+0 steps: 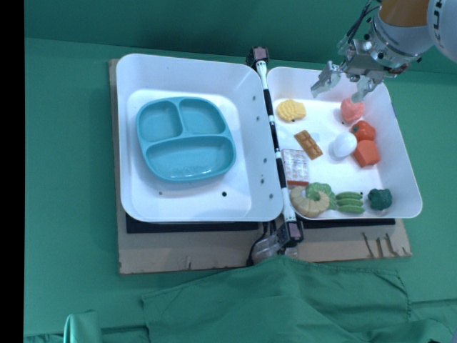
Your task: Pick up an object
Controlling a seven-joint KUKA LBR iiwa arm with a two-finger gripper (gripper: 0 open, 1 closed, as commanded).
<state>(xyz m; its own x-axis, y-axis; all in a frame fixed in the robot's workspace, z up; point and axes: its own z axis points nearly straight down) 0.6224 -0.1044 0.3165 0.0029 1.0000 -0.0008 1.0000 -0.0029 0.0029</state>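
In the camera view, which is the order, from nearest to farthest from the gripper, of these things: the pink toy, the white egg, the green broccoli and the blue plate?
From the gripper, nearest first:
1. pink toy, just below the fingers, right bin.
2. white egg, middle of the right bin.
3. green broccoli, near corner of the right bin.
4. blue plate, in the left bin.

A robotics lab: a desk [71,156] draped in green cloth, two white bins [189,73] on cardboard [178,256], an industrial arm [410,6] overhead.

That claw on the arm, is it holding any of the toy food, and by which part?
Nothing is held. The gripper hangs open above the right bin, just above a pink toy, with nothing between its fingers.
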